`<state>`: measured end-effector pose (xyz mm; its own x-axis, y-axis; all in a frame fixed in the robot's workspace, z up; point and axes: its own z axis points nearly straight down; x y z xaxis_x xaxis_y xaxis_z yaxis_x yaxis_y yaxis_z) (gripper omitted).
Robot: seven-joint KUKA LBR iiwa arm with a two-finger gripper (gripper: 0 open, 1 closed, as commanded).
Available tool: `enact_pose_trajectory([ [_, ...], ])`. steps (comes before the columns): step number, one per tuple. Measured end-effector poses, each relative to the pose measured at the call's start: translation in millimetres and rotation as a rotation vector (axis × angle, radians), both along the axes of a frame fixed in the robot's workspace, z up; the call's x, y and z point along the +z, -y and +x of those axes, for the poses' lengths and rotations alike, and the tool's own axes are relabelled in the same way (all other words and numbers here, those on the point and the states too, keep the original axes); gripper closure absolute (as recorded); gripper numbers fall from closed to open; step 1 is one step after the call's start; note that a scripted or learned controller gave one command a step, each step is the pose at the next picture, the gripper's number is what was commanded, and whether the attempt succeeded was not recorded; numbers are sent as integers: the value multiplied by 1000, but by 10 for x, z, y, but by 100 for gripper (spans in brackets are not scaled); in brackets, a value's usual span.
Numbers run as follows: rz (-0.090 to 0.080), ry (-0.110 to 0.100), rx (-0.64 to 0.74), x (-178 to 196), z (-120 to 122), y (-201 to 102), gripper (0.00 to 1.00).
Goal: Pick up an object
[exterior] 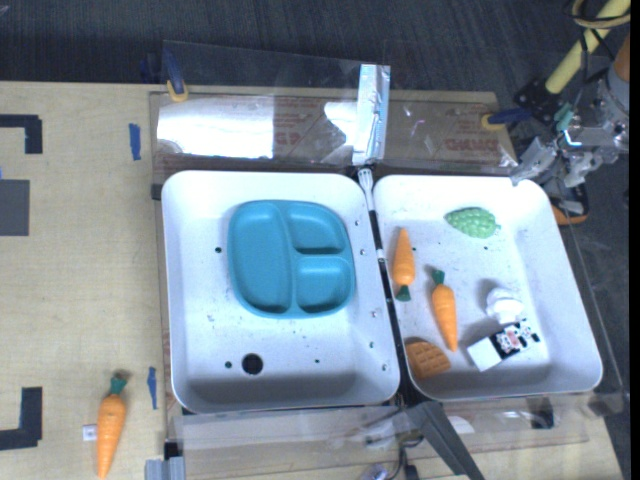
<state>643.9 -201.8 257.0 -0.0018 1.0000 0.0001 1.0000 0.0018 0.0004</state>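
The right bin point(570, 298) holds several small things: a green leafy piece point(471, 221) at the back, two orange carrots point(402, 258) point(444, 310), a brown bread-like piece point(428, 357), a white lump point(502, 301) and a white box with a black and red print point(505, 345). In the left bin point(190, 298) lies a blue divided plate point(290, 258). My gripper point(562, 158) hangs at the far right corner of the right bin, just outside its rim, well apart from every object. Nothing shows in its grasp.
A third carrot point(110, 423) lies on the wooden bench, left of the left bin near the front. A clear plastic sheet with a shiny strip point(372, 113) stands behind the bins. Yellow cables point(590, 28) hang at the top right.
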Motion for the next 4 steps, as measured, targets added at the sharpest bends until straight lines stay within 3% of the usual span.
enact_pose_trajectory([
  [1,3,-9,65,-1126,-116,-590,0],
  [2,1,-2,372,-1217,-812,-657,0],
  [3,-4,7,928,-1693,-1100,-1006,0],
  [4,-8,16,926,-1568,-1070,-1008,100],
])
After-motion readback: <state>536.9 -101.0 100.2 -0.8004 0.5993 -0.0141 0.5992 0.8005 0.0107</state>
